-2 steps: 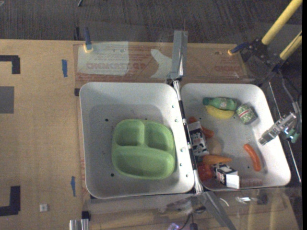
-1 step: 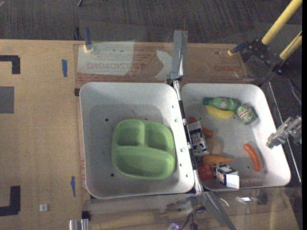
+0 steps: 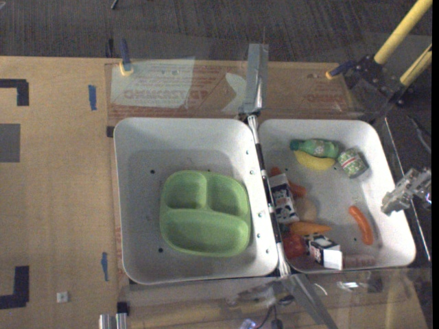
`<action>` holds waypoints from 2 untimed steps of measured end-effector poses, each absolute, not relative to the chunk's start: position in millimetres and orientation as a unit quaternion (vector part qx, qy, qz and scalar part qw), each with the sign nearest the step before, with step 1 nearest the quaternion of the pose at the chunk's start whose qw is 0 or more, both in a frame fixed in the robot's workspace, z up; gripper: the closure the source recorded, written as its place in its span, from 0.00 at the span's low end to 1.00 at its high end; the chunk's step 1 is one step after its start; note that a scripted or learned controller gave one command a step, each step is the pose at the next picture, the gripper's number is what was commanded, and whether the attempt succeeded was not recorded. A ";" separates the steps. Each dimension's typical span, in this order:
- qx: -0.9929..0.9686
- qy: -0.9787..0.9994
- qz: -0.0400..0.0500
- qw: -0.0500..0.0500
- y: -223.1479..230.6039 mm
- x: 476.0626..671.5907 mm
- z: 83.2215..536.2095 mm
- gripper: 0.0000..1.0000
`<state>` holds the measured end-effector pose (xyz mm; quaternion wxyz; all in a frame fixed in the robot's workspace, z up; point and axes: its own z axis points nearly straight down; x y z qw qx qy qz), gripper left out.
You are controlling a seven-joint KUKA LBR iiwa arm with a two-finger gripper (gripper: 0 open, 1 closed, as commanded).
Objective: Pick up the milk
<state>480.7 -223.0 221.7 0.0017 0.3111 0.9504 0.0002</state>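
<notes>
The milk (image 3: 282, 199) is a small white carton with black cow patches. It lies against the left wall of the right bin (image 3: 388, 157), close to the divider between the bins. My gripper (image 3: 402, 194) hovers at the right rim of that bin, far to the right of the milk. Several toy foods lie between the two. Nothing shows in its grasp.
In the right bin are a green bottle (image 3: 314, 146), a banana (image 3: 313, 160), a green can (image 3: 350, 162), a sausage (image 3: 361, 225), a carrot (image 3: 310, 228), a red piece (image 3: 293, 246) and a second small carton (image 3: 324, 251). A green divided plate (image 3: 204, 212) sits in the left bin (image 3: 137, 184).
</notes>
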 end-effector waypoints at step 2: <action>0.234 0.972 0.000 0.002 -222.5 481.0 218.3 1.00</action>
